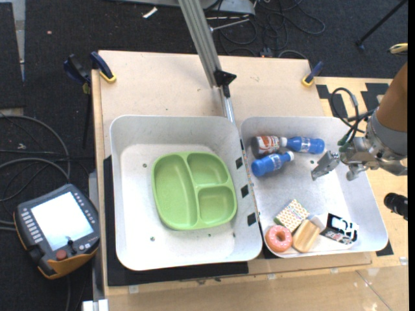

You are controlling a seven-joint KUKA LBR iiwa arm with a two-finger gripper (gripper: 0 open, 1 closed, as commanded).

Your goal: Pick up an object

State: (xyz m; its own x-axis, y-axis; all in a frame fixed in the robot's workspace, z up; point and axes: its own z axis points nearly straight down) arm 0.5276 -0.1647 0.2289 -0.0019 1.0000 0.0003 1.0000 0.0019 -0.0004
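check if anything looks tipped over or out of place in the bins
All three bottles in the right bin lie on their sides: two blue bottles and a white bottle. The green divided plate sits flat. Nothing spilled.

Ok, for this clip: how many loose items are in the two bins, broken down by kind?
Bottles: 3 (blue, blue, red-labelled)
Divided green plate: 1
Pink donut: 1
Bread roll: 1
Patterned sponge-like block: 1
Black-and-white item: 1
Total: 8

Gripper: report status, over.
Gripper hovering over right bin, holding nothing. Blue bottles lie apart to its left, donut nearer the front. Path clear.
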